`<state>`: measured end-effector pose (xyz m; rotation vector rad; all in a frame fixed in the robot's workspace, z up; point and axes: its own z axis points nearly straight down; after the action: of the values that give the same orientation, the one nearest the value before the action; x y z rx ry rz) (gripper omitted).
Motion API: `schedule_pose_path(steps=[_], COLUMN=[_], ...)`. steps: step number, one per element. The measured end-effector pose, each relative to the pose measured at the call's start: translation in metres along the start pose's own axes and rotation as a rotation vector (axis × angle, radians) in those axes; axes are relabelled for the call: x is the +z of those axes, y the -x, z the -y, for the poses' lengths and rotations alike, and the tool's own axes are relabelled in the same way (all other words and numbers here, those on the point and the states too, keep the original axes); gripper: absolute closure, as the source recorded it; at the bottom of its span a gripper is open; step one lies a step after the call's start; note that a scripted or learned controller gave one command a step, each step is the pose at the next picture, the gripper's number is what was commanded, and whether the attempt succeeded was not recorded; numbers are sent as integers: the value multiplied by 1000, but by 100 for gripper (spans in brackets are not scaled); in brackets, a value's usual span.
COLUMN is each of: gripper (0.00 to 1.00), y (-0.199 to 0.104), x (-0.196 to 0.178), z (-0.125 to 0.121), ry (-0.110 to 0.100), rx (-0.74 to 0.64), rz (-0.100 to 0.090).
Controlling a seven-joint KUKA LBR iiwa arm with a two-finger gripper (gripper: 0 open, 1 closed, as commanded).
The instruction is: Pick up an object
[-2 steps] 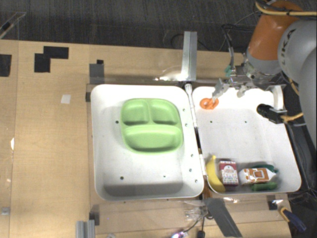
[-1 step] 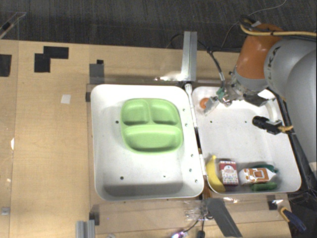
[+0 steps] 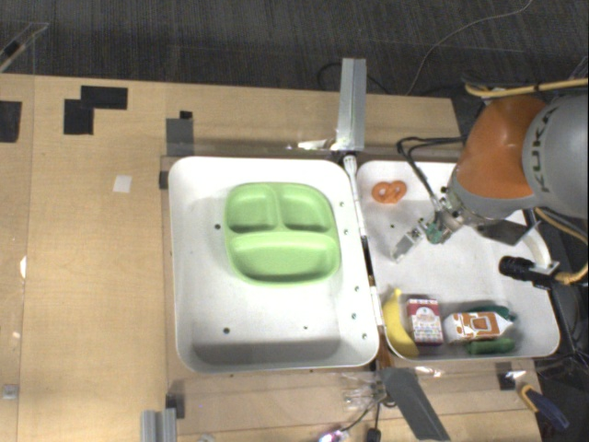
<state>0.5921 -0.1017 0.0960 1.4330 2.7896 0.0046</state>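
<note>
Claw point(image 3: 419, 238): poised over the far half of the right bin point(image 3: 543, 274), a little left of that bin's middle, hanging from the grey and orange arm point(image 3: 515, 155) that reaches in from the right. Spread or pressed together: cannot tell at this size and angle. Nothing seen pinched.

Nearest candidate: orange pretzel-shaped toy point(image 3: 388, 191), near the right bin's far-left corner, just beside the far edge. Up and to the left of the claw, near but apart, not touching. Roughly round, so no clear long axis to square up against. Probably the shortest reach: a small shift toward that corner, then down.

Other candidates, all in a row along the right bin's near edge, well apart from the claw: banana point(image 3: 394, 325) at the near-left corner, long axis running far to near beside the left wall; red carton point(image 3: 422, 320) just beside it; orange-and-white carton point(image 3: 476, 324) lying lengthwise along the near edge; green item point(image 3: 490, 345) tucked against that carton, too small to name.

Count: two bins; five loose things in the right one, namely one pretzel toy, one banana, two cartons, one green item. Left bin point(image 3: 198, 320): one green divided tray point(image 3: 281, 231), three compartments, around its middle.
</note>
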Motion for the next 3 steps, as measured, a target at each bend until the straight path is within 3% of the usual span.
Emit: schedule_pose_path(steps=[1,2,3], gripper=[0,0,0], y=[7,25,38], x=[-86,-40,-66], z=[-21,7,18], ry=[3,0,0], rx=[-35,143,192], rz=[2,0,1])
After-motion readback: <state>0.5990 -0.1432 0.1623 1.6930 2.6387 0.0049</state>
